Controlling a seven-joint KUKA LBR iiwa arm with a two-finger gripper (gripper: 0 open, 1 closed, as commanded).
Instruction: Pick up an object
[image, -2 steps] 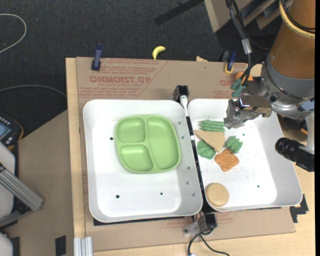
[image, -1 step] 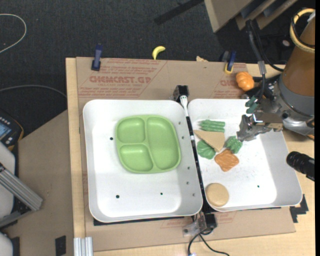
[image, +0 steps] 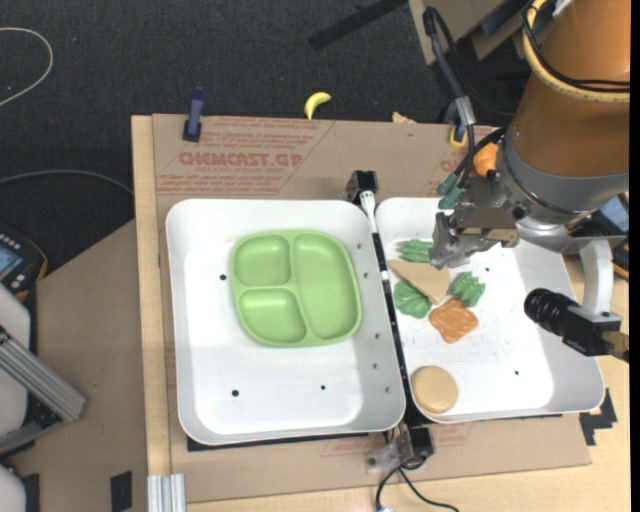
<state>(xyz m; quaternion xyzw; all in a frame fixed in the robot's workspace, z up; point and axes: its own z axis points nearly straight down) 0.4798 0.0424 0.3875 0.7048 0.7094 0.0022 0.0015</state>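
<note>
My gripper (image: 447, 250) hangs low over the back left part of the right bin (image: 520, 395). Right under and around it lie small toy foods: a green leafy piece (image: 415, 247) to its left, a tan wedge (image: 420, 279) just in front, and another green piece (image: 467, 289) to the front right. Further forward lie a third green piece (image: 409, 298), an orange lump (image: 453, 321) and a round tan disc (image: 435, 388). The arm's body hides the bin's back right part.
The left bin (image: 200, 330) holds a light green divided plate (image: 297, 287). A black cylindrical part (image: 558, 315) juts over the right bin's right side. A yellow banana (image: 317, 102) and a blue clamp (image: 193, 115) sit at the board's far edge.
</note>
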